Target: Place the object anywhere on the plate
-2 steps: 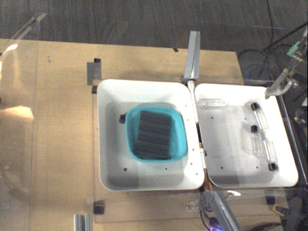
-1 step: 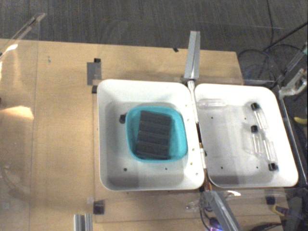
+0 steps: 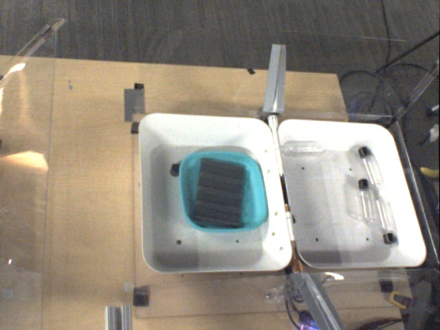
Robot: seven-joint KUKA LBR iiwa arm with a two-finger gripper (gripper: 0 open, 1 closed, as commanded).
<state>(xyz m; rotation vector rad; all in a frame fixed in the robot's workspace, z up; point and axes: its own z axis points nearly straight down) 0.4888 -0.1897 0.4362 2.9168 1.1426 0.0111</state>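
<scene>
Left bin holds teal plate, dark ribbed block lying flat on it. Placement looks done. Can't tell my tool's state.

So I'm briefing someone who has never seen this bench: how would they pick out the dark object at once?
Start at the two white bins side by side and take the left bin. In its middle sits a turquoise plate, and the dark ridged block lies on it. It is the only dark, ribbed thing there; the right bin's items are clear tubes with black caps.
</scene>
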